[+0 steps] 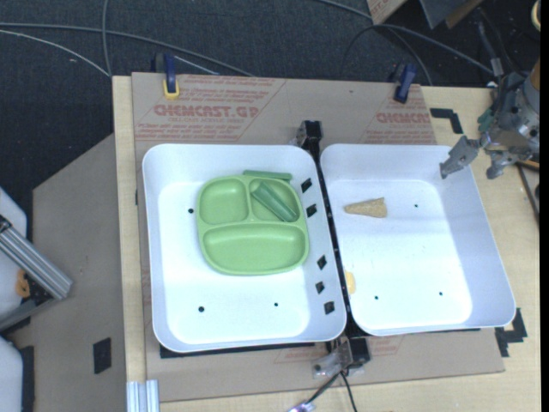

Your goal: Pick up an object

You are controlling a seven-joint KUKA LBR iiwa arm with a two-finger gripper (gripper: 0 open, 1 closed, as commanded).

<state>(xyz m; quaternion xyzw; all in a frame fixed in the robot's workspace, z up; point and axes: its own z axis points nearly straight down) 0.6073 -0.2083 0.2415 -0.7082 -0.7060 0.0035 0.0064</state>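
two white bins sat side by side on one tan board, with two blue clamps at the board's far edge, one green divided plate, one green bar-shaped piece, one tan wedge and one gripper in view. the board carried red printed lettering and rested over dark carpet crossed by several thin cables. the left clamp stood above the left bin. that bin held the green divided plate, a three-compartment tray placed toward the bin's far half. the green bar-shaped piece lay tilted in the plate's upper right compartment. a row of small black tabs ran along the seam between the two bins. the right bin held the tan wedge on its floor near the far left corner, apart from the walls. the right clamp stood above this bin. the gripper hung over the right bin's far right corner, its two fingers spread apart with nothing between them, well apart from the tan wedge.
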